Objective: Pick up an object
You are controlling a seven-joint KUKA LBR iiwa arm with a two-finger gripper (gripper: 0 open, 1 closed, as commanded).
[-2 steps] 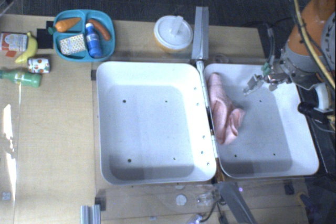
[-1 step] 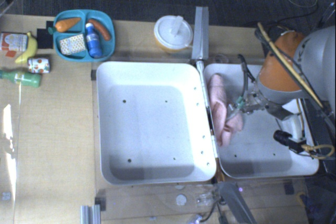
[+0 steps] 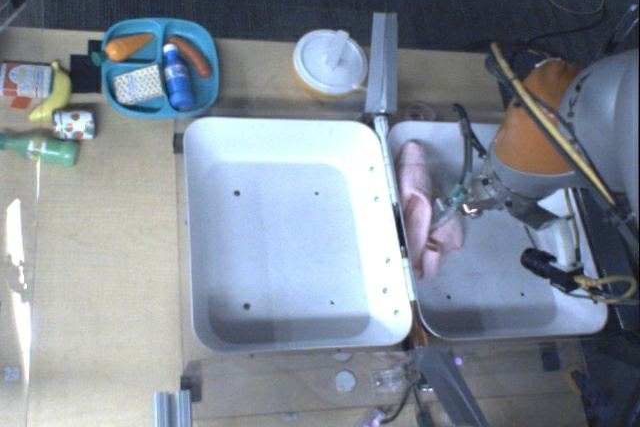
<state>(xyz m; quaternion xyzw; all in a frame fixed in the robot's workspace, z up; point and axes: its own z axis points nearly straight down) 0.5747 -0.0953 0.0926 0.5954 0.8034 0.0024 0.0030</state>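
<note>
From the camera above the bench, the arm (image 3: pixel 540 140) reaches into the right bin (image 3: pixel 500 310) and the gripper (image 3: pixel 462 201) sits low over its left half, right at the edge of a pink cloth (image 3: pixel 415 195). The cloth is the only loose thing in that bin and so the likely thing to pick. It lies crumpled in a long strip along the bin's left wall, with its lower end bunched just under and beside the gripper. Whether the claw is apart, together or clamped on the cloth cannot be told from here, since the wrist and the folds cover that spot. As a judgement, the reach looks done and the grasp is either under way or about to happen. Nothing shows the cloth lifted off the floor, so the closing and the lift are still to be proven. The wall between the bins stands close to the cloth and may crowd a grasp made on that side, and soft fabric can slip out. The left bin (image 3: pixel 290 245) lies just beside, with a bare white floor. Well apart, on the bench (image 3: pixel 100 265) at the far left, stand a blue divided plate (image 3: pixel 207 65) with toy food and a small blue bottle (image 3: pixel 178 80), a banana (image 3: pixel 55 93), a small can (image 3: pixel 73 124) and a green bottle (image 3: pixel 40 150). A white lidded cup (image 3: pixel 330 62) sits behind the bins.
</note>
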